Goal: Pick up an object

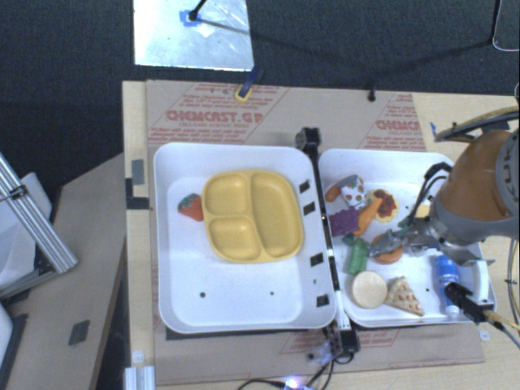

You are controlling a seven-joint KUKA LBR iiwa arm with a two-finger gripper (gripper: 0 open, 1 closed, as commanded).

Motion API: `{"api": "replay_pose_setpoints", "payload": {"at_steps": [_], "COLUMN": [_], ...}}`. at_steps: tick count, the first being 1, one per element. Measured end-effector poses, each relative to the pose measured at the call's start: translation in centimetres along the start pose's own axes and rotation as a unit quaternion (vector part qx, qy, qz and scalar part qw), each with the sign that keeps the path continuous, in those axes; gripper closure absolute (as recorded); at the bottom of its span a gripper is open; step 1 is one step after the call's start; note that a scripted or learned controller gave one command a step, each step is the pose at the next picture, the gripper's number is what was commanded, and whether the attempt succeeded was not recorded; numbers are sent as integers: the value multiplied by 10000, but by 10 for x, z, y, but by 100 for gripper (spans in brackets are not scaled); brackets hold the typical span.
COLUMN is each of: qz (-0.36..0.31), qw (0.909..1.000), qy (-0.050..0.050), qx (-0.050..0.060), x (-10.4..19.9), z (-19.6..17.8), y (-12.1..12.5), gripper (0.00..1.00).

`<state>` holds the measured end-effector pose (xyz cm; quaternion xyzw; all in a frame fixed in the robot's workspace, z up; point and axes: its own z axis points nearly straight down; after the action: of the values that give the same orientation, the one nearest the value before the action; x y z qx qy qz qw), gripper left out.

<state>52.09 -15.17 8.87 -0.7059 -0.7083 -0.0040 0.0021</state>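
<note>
Gripper (396, 241): low in right bin (337, 165), over toy food beside green piece (357, 256); finger state indiscernible, view blurred.

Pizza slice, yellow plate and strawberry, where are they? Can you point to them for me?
pizza slice (404, 296), camera view, on the middle of its topping.
yellow plate (251, 215), camera view, on the ridge between its compartments.
strawberry (192, 208), camera view, on its red body, left of the plate.

yellow tray (276, 185), white bins (175, 242), purple grapes (344, 220), green pepper (357, 256)
</note>
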Motion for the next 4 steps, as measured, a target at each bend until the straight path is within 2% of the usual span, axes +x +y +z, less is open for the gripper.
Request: {"api": "replay_pose_setpoints", "payload": {"at_steps": [1, 2, 3, 4], "qz": [0, -3, -6, -27], "qw": [10000, 10000, 10000, 10000], "qy": [-28, -56, -54, -36], "qx": [-75, -25, -26, 0], "x": [-1, -3, -3, 44], "z": [-15, -79, -133, -138], "y": [4, 3, 5, -6], "gripper": [100, 100, 100, 100]}}
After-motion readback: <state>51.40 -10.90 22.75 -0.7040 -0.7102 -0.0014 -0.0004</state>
